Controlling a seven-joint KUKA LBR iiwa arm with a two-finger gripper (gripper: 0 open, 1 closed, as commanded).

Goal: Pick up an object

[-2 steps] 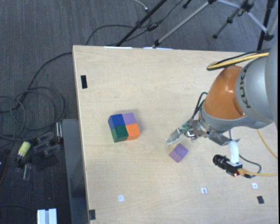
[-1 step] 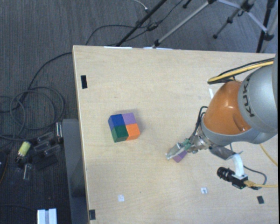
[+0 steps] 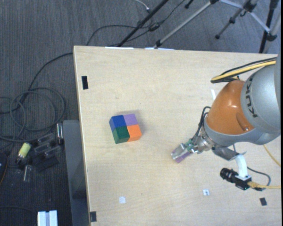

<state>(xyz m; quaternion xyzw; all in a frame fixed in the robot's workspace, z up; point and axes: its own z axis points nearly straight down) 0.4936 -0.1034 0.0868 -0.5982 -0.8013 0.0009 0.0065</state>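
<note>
A pale wooden tabletop (image 3: 155,79) fills most of the view, its surface plain and lightly grained, with a small black mark near its far left edge, a black tab at the near left corner, another near the right edge, and two tiny pale specks toward the near side. Left of the tabletop lies dark grey carpet (image 3: 28,32), across which black cables (image 3: 33,102) loop and coil. Among them, near the left edge, sits a small yellow plug (image 3: 23,149) beside dark connectors. Beyond the far edge, thin black and silver tripod legs (image 3: 217,4) cross the floor.

The multicoloured cube block (image 3: 125,128) rests on the tabletop left of centre, its top showing blue, purple, green and orange quarters. It stands alone, well apart from the arm.

The arm (image 3: 245,112) comes in from the right, its orange band rounded and bright below the grey casing. The pincer (image 3: 180,153) points left and down toward the tabletop, right of the block and nearer the viewer. Its translucent tips look close together, but whether they are closed or slightly parted I cannot tell. Nothing is visible between them. A small black fitting with a yellow cable (image 3: 238,177) hangs below the wrist.
</note>
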